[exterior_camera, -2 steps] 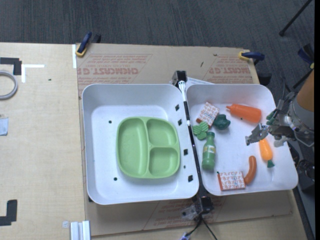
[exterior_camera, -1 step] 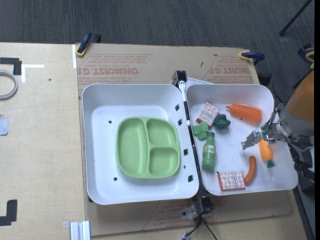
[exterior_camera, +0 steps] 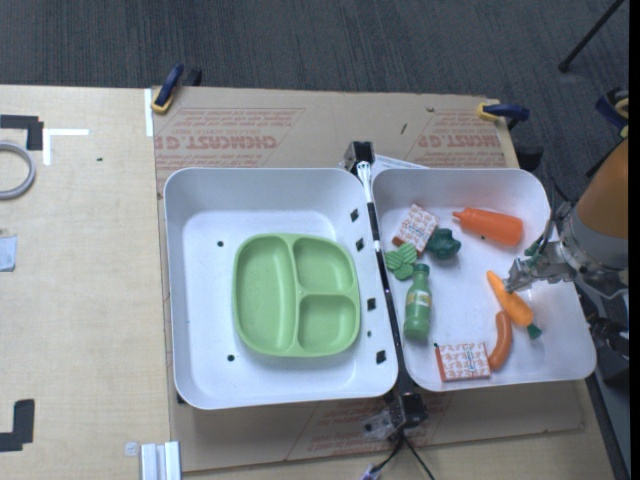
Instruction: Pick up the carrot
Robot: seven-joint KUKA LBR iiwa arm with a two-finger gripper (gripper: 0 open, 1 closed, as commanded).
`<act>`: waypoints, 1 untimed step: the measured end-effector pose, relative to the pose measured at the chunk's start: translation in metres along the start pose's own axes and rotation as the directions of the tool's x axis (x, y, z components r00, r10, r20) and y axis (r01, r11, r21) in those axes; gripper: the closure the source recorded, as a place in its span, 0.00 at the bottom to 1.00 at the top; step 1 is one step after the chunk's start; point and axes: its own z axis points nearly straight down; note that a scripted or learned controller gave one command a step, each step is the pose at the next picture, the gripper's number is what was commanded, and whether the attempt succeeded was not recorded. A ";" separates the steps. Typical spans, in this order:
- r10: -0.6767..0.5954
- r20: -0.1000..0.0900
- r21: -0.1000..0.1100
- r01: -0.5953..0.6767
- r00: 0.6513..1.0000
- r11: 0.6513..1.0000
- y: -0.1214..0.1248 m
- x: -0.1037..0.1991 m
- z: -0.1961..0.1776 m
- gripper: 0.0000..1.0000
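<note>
Reaching from right, claw [exterior_camera: 524, 271] low just above carrot [exterior_camera: 511, 300].

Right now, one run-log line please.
gripper: above carrot, right bin | grasp: unconfirmed | nearby: hot dog | plate: left bin

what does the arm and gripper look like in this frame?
Grey arm entering from the right, with a broad orange band above the wrist. The gripper is a small metallic grey assembly with dark parts. No markings are legible.
</note>
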 end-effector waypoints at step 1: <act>0.000 0.000 0.000 0.000 1.000 1.000 0.000 0.000 0.000 0.00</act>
